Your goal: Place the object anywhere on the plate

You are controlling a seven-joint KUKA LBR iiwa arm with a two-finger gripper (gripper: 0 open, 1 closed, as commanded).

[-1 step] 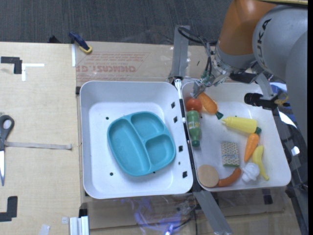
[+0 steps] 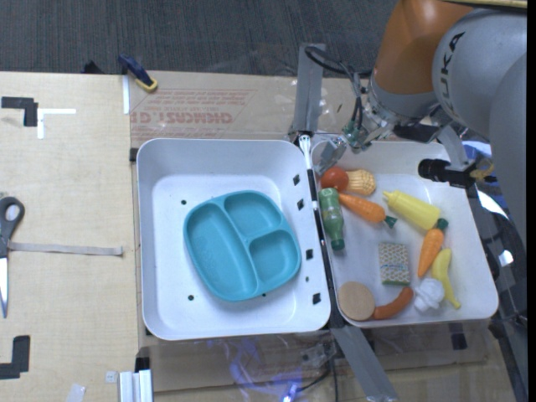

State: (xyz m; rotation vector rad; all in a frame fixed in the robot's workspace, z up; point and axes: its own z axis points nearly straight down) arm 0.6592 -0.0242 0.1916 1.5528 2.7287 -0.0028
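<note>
Nearest the camera in the right bin [image 2: 481,262], a round tan disc [image 2: 356,300] is lying at the near left corner, touching a curved sausage [image 2: 394,305]. Just right of the sausage, a small white piece [image 2: 428,292] is sitting against a yellow banana [image 2: 445,276] that is running along the right wall. A little farther in, a speckled sponge [image 2: 394,263] is lying flat beside an upright-pointing carrot [image 2: 430,250]. A green bottle [image 2: 332,217] is lying along the left wall; its label is too small to read. Beyond it, a second carrot [image 2: 366,208] is slanting across the middle, a yellow squeeze bottle [image 2: 411,209] is lying to its right, and a tomato [image 2: 335,178] and a corn cob [image 2: 358,180] are sitting side by side near the far wall.

In the left bin [image 2: 151,224], the blue plate [image 2: 241,244] with three compartments is lying with nothing on it, well apart from all the toys.

Farther back, a cardboard sheet [image 2: 197,111] is showing red print that reads mirrored and cannot be made out. On the left bench, scissors [image 2: 7,241] are lying at the edge.

The arm [image 2: 452,48] is reaching in from the far right, bending down over the far left corner of the right bin. The gripper [image 2: 356,132] is hanging just above the tomato and corn; whether its jaws are apart or together cannot be told.
</note>
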